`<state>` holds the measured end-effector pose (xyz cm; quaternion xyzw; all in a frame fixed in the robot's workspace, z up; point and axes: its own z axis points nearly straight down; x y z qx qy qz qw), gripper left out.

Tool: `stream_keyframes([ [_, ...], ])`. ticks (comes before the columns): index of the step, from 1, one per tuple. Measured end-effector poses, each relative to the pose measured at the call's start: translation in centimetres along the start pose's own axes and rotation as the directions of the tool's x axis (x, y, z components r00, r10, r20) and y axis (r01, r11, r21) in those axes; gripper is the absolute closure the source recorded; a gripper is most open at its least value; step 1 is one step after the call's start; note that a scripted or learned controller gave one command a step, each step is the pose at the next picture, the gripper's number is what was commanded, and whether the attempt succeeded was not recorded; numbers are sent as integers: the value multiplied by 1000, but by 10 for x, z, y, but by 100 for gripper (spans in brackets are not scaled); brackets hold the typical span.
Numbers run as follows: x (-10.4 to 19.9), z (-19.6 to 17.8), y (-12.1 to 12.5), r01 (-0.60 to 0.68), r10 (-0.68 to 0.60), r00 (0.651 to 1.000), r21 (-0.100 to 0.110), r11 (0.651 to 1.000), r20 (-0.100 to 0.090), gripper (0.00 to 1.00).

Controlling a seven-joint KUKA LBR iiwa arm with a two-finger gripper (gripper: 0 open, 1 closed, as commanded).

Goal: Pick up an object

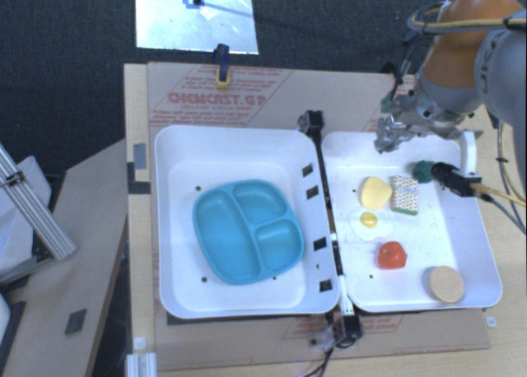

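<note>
Two shallow white bins sit side by side on a cardboard-covered bench, the left bin [177, 161] and the right bin [486, 272], joined along a dark hinge line with black clips.

One grey arm [482, 46], with its orange band, reaches in from the right and hangs over the far edge of the right bin. Its gripper [389, 138] points down near that bin's back left corner, above bare white floor and well apart from the objects. From where I stand the fingers are a small metallic blur, so I cannot tell whether they are spread or closed, and nothing shows between them.

The left bin holds one thing: a blue divided tray [247, 231] with three compartments, lying flat and a little turned.

The right bin holds six small things. Largest is one round tan disc [446, 284] near the front right corner. One yellow wedge [376, 193] lies toward the middle, just beside one sponge-like block [405, 195] with a speckled face and a green edge. In front of the wedge lies one fried egg [367, 222], white with a yellow yolk. One red tomato-like piece [392, 255] rests between the egg and the disc. One dark green piece [423, 171] sits at the back, close to a black fitting on the arm's cable.
</note>
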<state>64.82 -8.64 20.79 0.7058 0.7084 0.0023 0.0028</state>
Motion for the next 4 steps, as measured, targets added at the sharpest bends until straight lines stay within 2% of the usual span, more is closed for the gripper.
stream_keyframes([
  [1, 0, -1, 1, 0, 0, 1000, 4, 1000, -1, 100],
  [2, 50, -14, -10, 6, -6, 1000, 5, 1000, -2, 100],
  [3, 103, -5, -24, 4, -4, 1000, 7, 1000, -1, 100],
  [4, 151, -19, -43, 6, -6, 1000, 6, 1000, -3, 100],
])
